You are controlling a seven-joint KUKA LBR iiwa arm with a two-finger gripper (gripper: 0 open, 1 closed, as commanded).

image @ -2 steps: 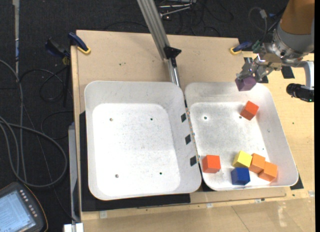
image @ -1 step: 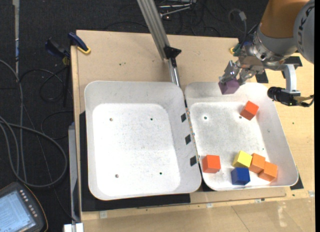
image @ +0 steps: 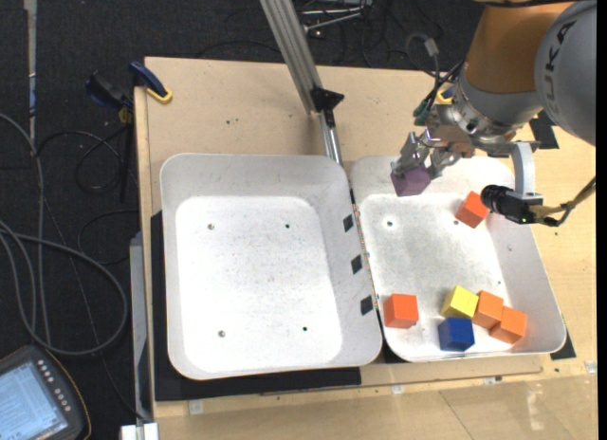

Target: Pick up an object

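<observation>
My gripper (image: 415,165) hangs over the far left corner of the right bin (image: 432,253). A purple block (image: 412,180) sits between its fingers, lifted a little above the bin floor. In the same bin lie an orange block (image: 471,210) near the far right side, another orange block (image: 400,309) at the near left, a yellow block (image: 461,302), a blue block (image: 456,334), and two orange blocks (image: 500,316) close together at the near right.
The left bin (image: 254,263) lies beside the right one, with small black tabs along the seam between them. A slanted metal rail (image: 289,35) crosses the bench behind the bins. A blue-and-yellow clamp (image: 144,81) grips the bench's far left corner.
</observation>
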